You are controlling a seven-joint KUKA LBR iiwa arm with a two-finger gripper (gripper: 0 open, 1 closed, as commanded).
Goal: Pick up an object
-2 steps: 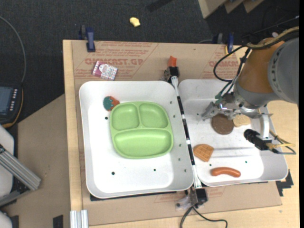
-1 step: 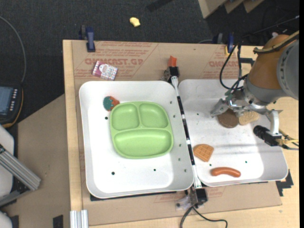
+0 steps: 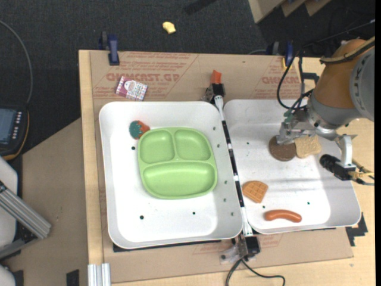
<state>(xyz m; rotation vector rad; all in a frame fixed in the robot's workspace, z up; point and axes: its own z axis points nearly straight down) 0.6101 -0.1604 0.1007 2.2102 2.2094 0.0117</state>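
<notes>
The brown round piece [image 3: 282, 150] and tan slice [image 3: 308, 146] lie touching in the right bin [image 3: 333, 213], right under the hand [image 3: 292, 131], whose grip I cannot tell, so it should settle squarely on one, well off the bin wall.

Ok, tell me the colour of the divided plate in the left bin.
Light green divided plastic plate, seen clearly in the camera view.
</notes>
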